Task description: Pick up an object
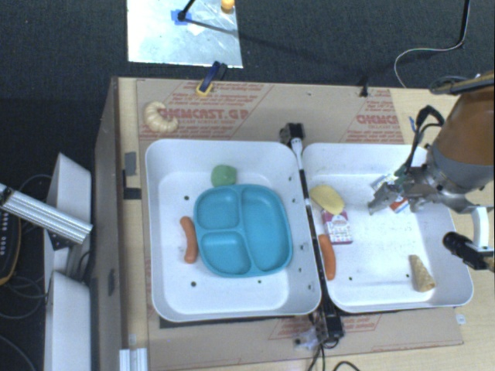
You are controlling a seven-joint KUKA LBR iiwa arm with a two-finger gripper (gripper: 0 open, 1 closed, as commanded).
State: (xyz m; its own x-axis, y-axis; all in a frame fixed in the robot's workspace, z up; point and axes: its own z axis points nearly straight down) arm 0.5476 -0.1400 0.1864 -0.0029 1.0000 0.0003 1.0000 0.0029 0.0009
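Starting at the near edge of the bench, the right bin (452, 296) holds a tan cone-shaped piece (421, 273) by its front right corner and an orange carrot-like stick (328, 256) lying along its left wall. Just beyond the stick sits a small pink-and-white packet (338, 228), and touching that packet's far end is a yellow lemon-like piece (328, 199). In the left bin (166, 300), a blue divided plate (241, 230) fills the middle, with an orange hot-dog-like stick (189, 239) just to its left and a green round piece (224, 175) at its far rim. Farther back in the right bin, the gripper (384, 194) hangs low over the white floor; a small red-and-white item (399, 205) lies just beside it, and whether the fingers are parted or closed cannot be told. On the cardboard (255, 110) behind the bins rest a cream pastry-like toy (160, 116) and a blue-and-yellow tool (209, 79).
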